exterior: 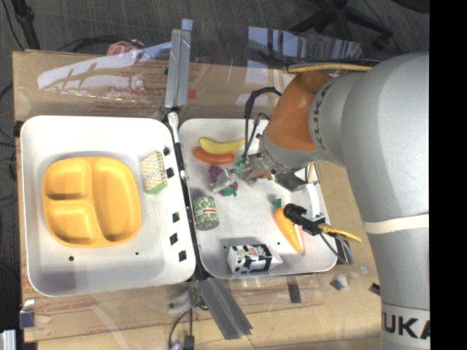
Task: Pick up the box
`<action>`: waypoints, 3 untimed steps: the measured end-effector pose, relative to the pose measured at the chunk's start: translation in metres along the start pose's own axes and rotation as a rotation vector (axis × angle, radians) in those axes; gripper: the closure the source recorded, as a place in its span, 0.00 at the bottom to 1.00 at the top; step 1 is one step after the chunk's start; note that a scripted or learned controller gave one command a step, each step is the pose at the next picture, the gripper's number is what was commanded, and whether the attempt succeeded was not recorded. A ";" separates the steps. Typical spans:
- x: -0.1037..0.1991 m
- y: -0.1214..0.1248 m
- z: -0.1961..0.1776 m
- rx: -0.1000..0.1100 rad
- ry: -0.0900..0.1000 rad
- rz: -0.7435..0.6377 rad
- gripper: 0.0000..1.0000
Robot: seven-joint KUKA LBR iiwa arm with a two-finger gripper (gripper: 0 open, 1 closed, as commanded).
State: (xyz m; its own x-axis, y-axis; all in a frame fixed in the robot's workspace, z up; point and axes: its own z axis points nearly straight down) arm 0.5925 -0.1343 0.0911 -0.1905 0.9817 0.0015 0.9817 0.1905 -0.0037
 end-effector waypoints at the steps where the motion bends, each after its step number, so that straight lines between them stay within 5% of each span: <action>1: -0.001 0.000 -0.009 0.002 -0.001 -0.004 1.00; 2: 0.084 -0.010 -0.101 -0.002 -0.002 -0.181 1.00; 3: 0.161 0.034 -0.101 -0.003 -0.004 -0.784 1.00</action>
State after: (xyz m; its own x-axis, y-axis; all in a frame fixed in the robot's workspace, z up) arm 0.5953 0.0303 0.1918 -0.8279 0.5608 -0.0012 0.5608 0.8279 -0.0002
